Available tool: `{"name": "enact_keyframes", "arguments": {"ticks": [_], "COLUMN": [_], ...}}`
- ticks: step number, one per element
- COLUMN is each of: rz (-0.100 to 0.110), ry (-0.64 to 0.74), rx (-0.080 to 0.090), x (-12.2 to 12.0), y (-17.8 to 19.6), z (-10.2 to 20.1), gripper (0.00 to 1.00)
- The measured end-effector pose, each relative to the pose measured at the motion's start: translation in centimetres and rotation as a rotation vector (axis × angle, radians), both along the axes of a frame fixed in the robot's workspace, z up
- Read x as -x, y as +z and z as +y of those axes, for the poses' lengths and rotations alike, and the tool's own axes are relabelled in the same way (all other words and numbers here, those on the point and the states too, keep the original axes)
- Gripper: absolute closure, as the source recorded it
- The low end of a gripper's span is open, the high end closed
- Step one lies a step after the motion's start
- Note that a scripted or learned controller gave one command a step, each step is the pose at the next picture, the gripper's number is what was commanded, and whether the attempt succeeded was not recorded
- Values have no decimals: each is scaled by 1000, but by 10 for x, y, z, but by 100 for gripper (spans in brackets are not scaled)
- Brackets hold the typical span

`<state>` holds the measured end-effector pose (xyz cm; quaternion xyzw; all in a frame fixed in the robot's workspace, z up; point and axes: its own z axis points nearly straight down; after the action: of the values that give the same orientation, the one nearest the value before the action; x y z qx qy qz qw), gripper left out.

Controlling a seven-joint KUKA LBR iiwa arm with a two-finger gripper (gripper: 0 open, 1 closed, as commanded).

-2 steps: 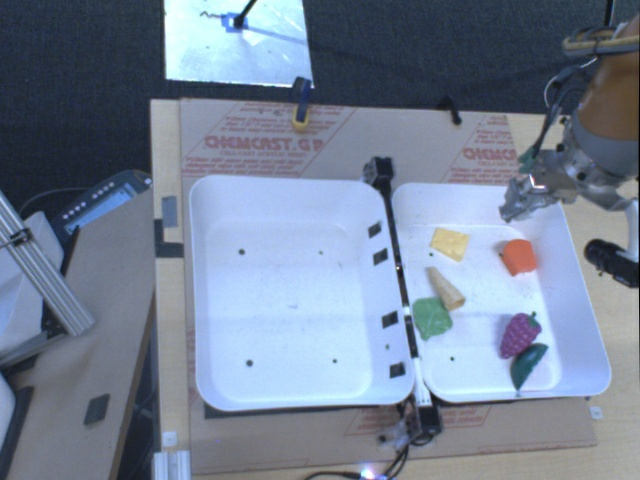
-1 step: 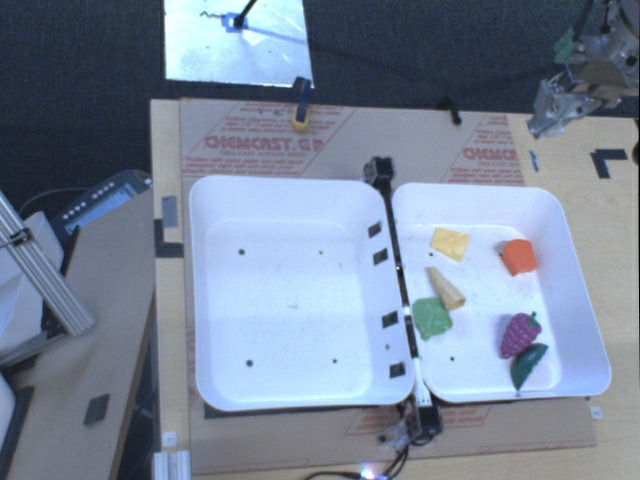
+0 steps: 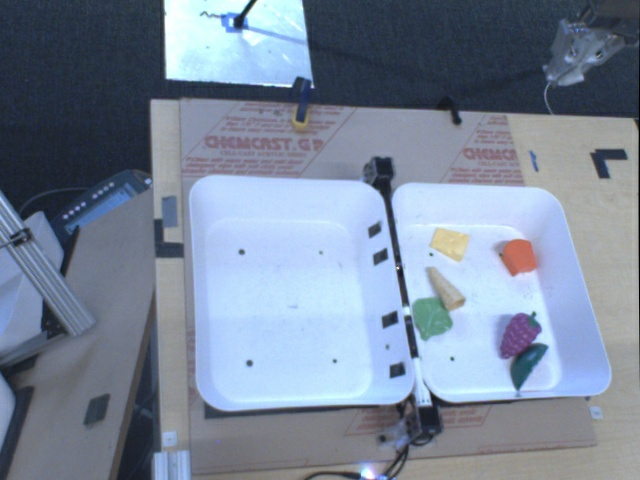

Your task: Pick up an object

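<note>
pre-grasp step: pincer (image 3: 578, 53) parked top right, well clear of the surface (image 3: 420, 133), finger state unreadable; candidates all in right bin (image 3: 575, 258), orange piece (image 3: 517, 256) most isolated, so next needs descent over it.

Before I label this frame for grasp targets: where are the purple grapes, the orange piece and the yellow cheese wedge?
purple grapes (image 3: 518, 334), camera view, middle of the bunch
orange piece (image 3: 518, 257), camera view, its top face
yellow cheese wedge (image 3: 450, 243), camera view, centre of its flat face
</note>
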<state>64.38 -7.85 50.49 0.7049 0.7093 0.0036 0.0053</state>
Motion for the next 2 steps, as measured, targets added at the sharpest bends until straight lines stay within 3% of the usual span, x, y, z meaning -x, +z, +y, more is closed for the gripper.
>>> {"name": "enact_keyframes", "arguments": {"ticks": [1, 2], "rz": [5, 9], "ry": [0, -5], "rx": [-1, -1], "x": [-26, -25], "y": [33, 31], "z": [4, -3], "gripper": [100, 100]}}
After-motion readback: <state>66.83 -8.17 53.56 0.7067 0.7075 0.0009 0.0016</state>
